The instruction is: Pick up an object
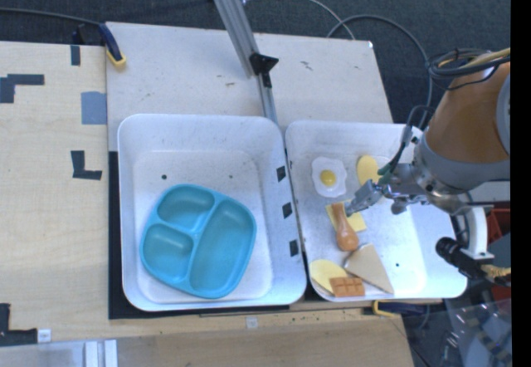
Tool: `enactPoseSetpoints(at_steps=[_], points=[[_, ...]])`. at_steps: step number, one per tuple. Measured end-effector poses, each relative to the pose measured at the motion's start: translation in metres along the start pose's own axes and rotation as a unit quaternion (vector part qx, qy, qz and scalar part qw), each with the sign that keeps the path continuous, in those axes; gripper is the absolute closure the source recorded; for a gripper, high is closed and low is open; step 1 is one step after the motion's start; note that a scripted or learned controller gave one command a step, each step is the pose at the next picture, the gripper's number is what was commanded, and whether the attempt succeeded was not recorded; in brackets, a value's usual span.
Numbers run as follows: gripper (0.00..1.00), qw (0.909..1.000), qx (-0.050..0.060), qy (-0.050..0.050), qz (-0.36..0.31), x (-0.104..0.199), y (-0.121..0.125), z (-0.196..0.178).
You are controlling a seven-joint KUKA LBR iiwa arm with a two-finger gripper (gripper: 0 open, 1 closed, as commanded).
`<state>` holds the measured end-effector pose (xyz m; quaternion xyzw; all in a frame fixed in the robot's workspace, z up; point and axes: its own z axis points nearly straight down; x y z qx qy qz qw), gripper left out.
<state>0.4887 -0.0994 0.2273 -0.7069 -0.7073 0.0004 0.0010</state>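
Writing/labels: we read none; no brand or text legible on the bins, toys or arm. Blue-grey and black tape marks on the bench (50, 216) at left carry no lettering.
Arm: grey w/ orange band (469, 120), comes in from the right over the right bin (415, 257).
Gripper (365, 195): low over the right bin, tip pointing left toward the toy food. We can't tell the finger spread; they're too small and dark against the bin. We see nothing between them.
Fried egg toy (328, 177): white w/ yellow yolk, flat, upper part of the right bin, just left of the gripper tip.
Yellow oval piece (367, 166): lemon-like, just right of the egg, partly behind the gripper.
Orange carrot-like piece (345, 232): elongated, lying near-vertical in our view, just below the gripper tip; lies across a yellow flat piece (355, 222), touching it.
Wedge (371, 267): tan/cream triangle, sandwich- or cheese-like, near the bin's front edge.
Waffle-like piece (347, 286): orange-brown square w/ grid, touching the wedge's left side, atop a pale yellow slice (323, 271).
Left bin (133, 149): holds a blue divided plate (199, 239) w/ three compartments, sitting low-centre.
Divider: black clips (287, 209) along the rim where the bins meet.
Behind bins: silver rail (228, 0) slanting down to a black bracket; grey cable (348, 21) on the board; yellow-blue clamp (112, 46) top left.
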Motion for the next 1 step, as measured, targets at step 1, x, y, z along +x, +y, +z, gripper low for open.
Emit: enactPoseSetpoints(at_steps=[1], points=[[0.0, 1.0, -0.001, -0.001, 0.0, -0.0251, 0.0143, -0.0093]])
